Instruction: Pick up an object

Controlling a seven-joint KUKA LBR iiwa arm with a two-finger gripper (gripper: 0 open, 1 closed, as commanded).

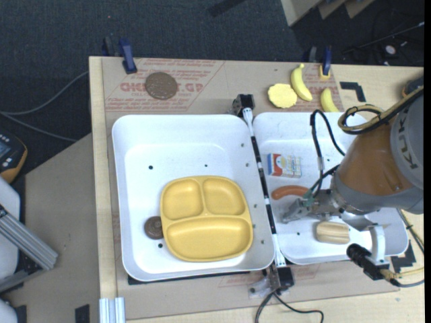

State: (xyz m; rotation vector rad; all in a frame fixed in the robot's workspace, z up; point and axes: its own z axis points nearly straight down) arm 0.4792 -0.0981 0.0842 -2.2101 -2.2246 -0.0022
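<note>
The gripper [294, 210] sits in the right bin [296, 244], finger state indeterminable. At 12 o'clock lies a red-orange sausage [288, 192]; at 3 o'clock, a tan roll [332, 232]. Carton [284, 165] print is illegible.

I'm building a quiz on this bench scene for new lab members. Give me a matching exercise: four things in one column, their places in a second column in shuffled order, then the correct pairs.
Things
1. yellow divided plate
2. small carton
3. banana
4. beige bread roll

Places
A. on the bench board, behind the right bin
B. in the right bin, near its front edge, below the arm
C. in the left bin
D. in the right bin, toward its back left

Pairs: 1-C, 2-D, 3-A, 4-B
</note>
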